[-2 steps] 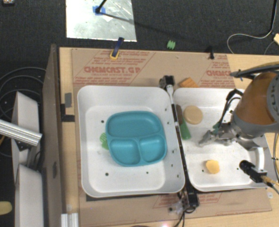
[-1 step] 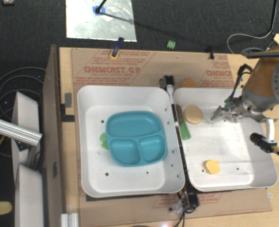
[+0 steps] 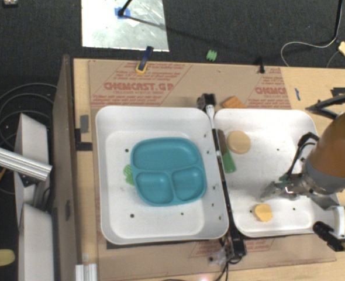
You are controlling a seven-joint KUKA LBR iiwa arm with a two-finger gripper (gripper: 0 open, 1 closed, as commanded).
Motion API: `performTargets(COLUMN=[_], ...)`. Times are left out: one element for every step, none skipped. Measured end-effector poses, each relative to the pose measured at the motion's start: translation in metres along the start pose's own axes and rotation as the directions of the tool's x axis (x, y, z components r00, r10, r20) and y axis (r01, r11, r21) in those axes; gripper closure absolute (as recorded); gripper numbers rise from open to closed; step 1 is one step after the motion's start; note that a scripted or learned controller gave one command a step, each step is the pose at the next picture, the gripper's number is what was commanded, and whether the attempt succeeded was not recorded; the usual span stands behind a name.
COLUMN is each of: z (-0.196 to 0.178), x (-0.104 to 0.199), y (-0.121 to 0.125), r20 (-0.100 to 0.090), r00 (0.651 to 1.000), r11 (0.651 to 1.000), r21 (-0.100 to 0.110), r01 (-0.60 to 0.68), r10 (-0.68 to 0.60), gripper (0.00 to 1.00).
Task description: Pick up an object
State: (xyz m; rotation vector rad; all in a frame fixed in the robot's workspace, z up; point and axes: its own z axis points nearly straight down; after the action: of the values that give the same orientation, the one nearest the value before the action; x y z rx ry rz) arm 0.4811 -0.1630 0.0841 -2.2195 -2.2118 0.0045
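Observation:
In the right bin (image 3: 278,122) lie a round tan disc (image 3: 238,141), a green stick (image 3: 228,163) along the bin's left wall, and a small yellow piece (image 3: 264,213) near the front. My gripper (image 3: 279,188) hangs low over the bin's right part, just right of and a little behind the yellow piece, apart from it. Nothing shows between its fingers.
The left bin (image 3: 111,157) holds a teal divided plate (image 3: 168,171) with a green bit (image 3: 127,172) peeking out at its left edge. An orange block (image 3: 232,102) lies outside the bins at the back. The arm's orange band (image 3: 339,145) covers the right bin's right side.

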Motion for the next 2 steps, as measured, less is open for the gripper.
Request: performTargets(z=[-0.027,-0.010], x=[0.021,0.011], y=[0.080,0.177], r20=[0.005,0.008], r00=[1.000,1.000], r11=[1.000,1.000], r21=[-0.018,-0.021], r01=[0.013,0.011], r10=[-0.012,-0.011], gripper=[0.00,0.00])
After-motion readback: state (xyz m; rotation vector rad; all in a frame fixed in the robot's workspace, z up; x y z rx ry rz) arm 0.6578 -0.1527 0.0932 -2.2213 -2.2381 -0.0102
